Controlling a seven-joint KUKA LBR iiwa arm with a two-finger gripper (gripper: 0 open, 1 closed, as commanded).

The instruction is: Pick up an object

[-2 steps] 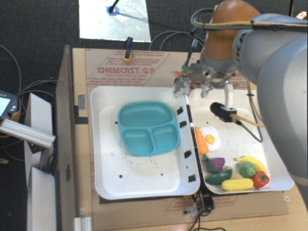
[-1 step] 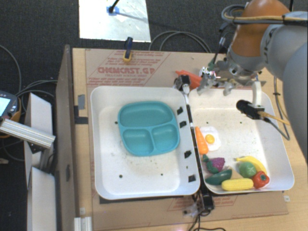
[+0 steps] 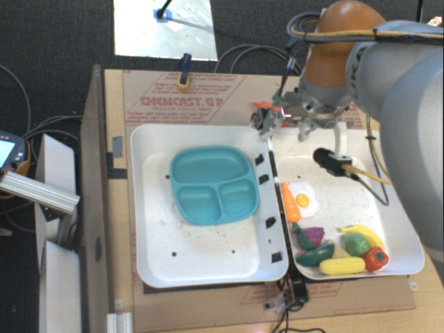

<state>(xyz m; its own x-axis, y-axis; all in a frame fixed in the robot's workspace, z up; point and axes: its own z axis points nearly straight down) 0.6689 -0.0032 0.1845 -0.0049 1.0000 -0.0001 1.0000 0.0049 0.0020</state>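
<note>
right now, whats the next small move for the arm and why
Probably bring the claw down the picture toward the toy food. It hangs over the far end of the right bin with nothing between its fingers, while the fried egg and carrot lie nearer the camera, the rest piled at the bin's near end.

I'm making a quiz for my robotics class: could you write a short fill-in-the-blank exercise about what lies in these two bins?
1. The divided tray in the left bin is coloured ____.
2. The fried egg lies in the ____ bin.
3. The carrot lies just ____ of the fried egg in the picture.
4. The tray has ____ compartments.

Missing words: blue; right; left; three
</note>
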